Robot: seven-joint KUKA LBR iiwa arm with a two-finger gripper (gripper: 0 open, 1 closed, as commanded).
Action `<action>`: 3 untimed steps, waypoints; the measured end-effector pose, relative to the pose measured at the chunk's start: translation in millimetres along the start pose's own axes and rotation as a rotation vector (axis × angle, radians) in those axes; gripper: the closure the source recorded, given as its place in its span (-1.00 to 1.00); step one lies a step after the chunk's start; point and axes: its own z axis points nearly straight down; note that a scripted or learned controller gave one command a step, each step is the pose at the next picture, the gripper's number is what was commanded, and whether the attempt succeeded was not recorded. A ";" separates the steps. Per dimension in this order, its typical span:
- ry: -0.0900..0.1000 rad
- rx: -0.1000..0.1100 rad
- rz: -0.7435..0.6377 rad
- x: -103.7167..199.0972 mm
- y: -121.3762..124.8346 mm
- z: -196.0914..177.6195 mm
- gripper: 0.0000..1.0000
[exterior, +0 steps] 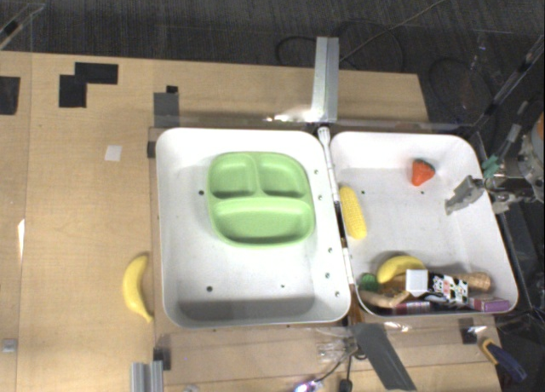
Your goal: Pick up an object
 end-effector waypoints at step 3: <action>-0.002 -0.007 -0.193 14.1 109.8 166.2 -1.00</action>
